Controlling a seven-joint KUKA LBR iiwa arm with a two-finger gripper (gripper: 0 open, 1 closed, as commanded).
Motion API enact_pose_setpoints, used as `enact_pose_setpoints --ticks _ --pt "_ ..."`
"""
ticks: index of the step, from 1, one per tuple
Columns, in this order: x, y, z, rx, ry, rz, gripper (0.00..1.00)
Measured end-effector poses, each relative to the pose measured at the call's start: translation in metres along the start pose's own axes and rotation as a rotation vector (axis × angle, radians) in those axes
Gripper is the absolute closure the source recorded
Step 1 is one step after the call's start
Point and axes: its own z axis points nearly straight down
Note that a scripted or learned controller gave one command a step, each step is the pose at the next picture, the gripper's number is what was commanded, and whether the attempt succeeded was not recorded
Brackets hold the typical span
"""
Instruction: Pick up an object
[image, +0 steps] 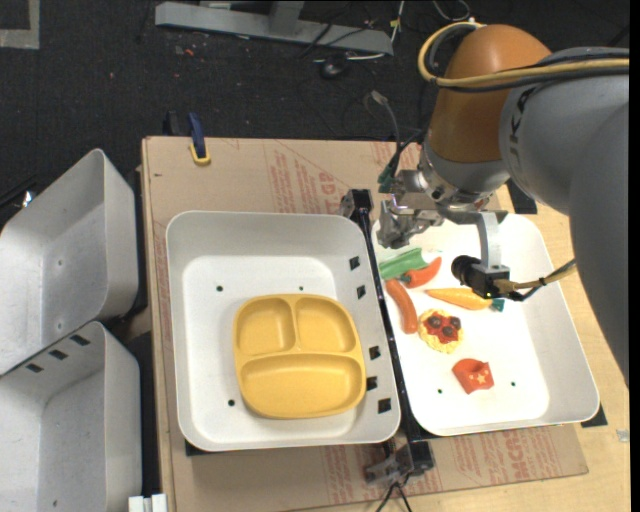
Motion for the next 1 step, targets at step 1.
enact_pose_setpoints --ticks 1 --pt "0.0569 -0.0017 -0.0081 0.000 0.000 0.000 1.00"
